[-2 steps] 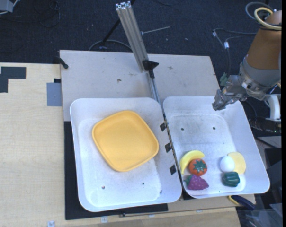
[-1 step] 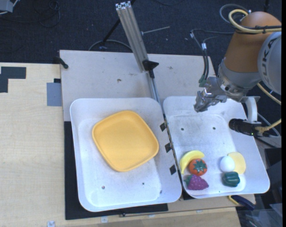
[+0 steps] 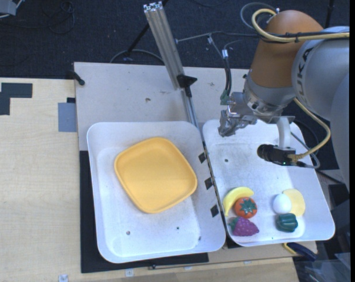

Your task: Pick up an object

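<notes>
Grey arm, orange band, yellow cable

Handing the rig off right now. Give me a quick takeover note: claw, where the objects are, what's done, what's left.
Claw: hovering over the far left corner of the right white bin, nothing visible between its fingers; open or shut can't be told.
Objects: all at the near end of the right bin. Yellow toy banana, red toy tomato and purple toy grape bunch clustered together; white egg-shaped toy against a pale yellow round piece, dark green toy pepper just in front.
Left white bin: a yellow square plastic plate.
Done: no pick yet.
Left: descend on one object, grasp, lift.
</notes>
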